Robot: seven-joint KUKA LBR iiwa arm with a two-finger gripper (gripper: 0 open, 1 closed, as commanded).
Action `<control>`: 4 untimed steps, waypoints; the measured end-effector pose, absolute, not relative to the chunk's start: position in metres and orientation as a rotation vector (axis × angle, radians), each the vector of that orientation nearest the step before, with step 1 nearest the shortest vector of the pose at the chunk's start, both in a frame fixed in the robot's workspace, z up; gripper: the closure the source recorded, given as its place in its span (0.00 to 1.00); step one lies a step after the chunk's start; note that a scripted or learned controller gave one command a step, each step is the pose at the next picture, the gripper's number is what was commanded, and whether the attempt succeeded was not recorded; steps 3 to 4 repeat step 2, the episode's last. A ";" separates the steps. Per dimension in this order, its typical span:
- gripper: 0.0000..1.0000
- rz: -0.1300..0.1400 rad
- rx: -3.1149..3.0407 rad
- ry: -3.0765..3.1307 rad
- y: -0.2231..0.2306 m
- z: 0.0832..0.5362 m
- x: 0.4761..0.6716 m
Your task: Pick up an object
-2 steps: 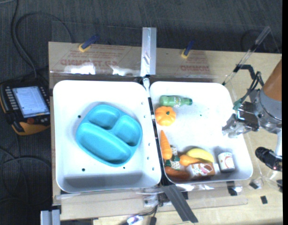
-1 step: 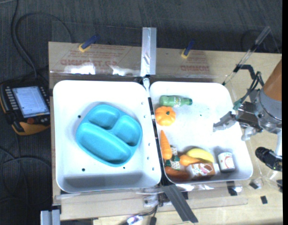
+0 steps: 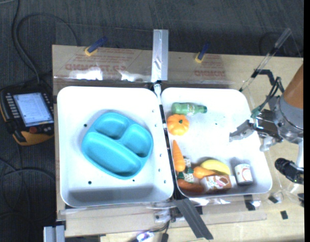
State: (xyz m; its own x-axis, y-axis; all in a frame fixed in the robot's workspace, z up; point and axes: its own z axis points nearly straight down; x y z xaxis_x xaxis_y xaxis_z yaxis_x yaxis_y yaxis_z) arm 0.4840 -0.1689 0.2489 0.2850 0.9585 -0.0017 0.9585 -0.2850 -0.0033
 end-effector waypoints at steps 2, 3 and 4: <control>0.00 -0.013 -2.461 -1.970 -0.140 0.090 0.488; 0.00 -0.013 -2.461 -1.970 -0.140 0.090 0.488; 0.00 -0.013 -2.461 -1.970 -0.140 0.090 0.488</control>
